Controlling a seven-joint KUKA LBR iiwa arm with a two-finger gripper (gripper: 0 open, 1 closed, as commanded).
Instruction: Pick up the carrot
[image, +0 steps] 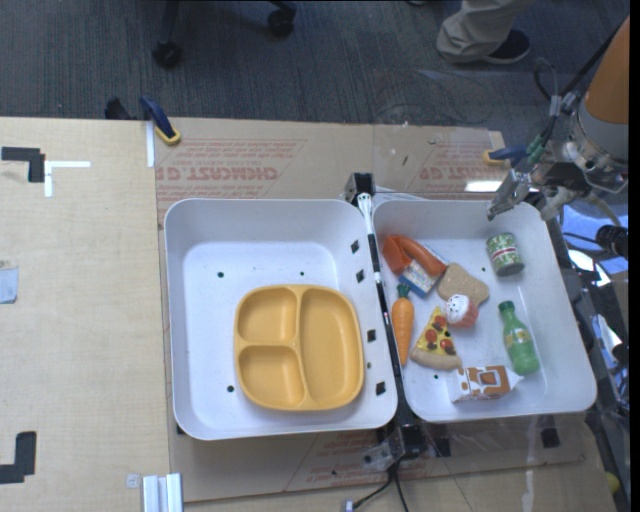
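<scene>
The carrot (402, 328) is seen lying against the right bin's (570, 395) left wall, crowded by a pizza slice (437, 340) and bread slice (463, 284). The gripper (520, 190) is poised over the bin's far right corner; its grasp cannot be told.

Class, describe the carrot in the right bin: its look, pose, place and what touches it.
The carrot is a smooth orange toy, plastic by its look, with a small green top. It lies flat, lengthwise along the right bin's left wall, green end away from the camera, tip towards it. The pizza slice lies close on its right. The gripper is above the bin's far corner.
</scene>
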